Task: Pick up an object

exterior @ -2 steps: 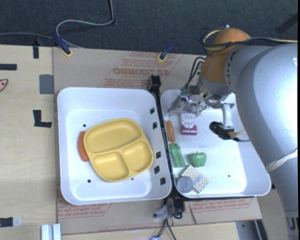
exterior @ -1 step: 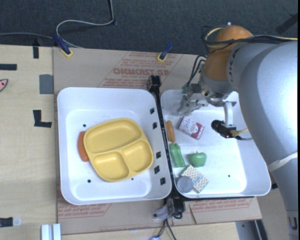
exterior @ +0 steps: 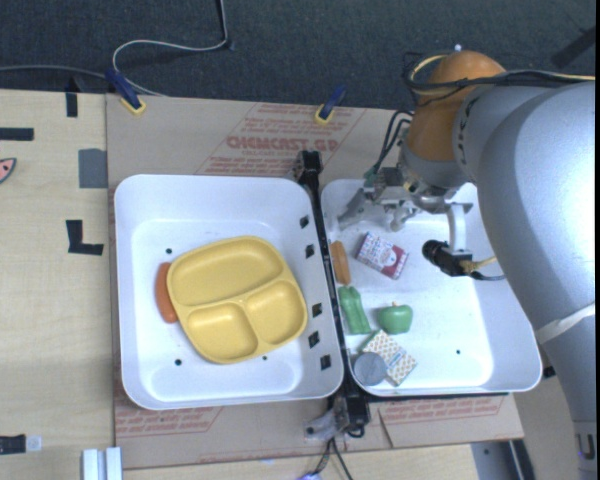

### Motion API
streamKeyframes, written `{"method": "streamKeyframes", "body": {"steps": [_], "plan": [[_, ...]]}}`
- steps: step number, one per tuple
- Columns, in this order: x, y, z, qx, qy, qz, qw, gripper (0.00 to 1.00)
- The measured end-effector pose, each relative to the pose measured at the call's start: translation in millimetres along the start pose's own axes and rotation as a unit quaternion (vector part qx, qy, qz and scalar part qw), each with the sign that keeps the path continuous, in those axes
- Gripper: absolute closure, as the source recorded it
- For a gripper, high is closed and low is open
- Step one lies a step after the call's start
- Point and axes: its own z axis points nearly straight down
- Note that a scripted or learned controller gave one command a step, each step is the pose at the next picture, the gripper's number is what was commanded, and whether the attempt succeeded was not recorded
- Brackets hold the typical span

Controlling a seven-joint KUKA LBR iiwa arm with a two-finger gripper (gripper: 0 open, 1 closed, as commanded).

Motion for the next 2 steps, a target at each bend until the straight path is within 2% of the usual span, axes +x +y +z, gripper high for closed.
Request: {"method": "streamKeyframes", "body": {"steps": [1,2], "plan": [[0.0,-47.9,8.9,-0.001,0.001,0.001,1.0,0.0],[0.2,-47.9,-0.4,-0.001,0.001,0.001,1.0,1.0]]}}
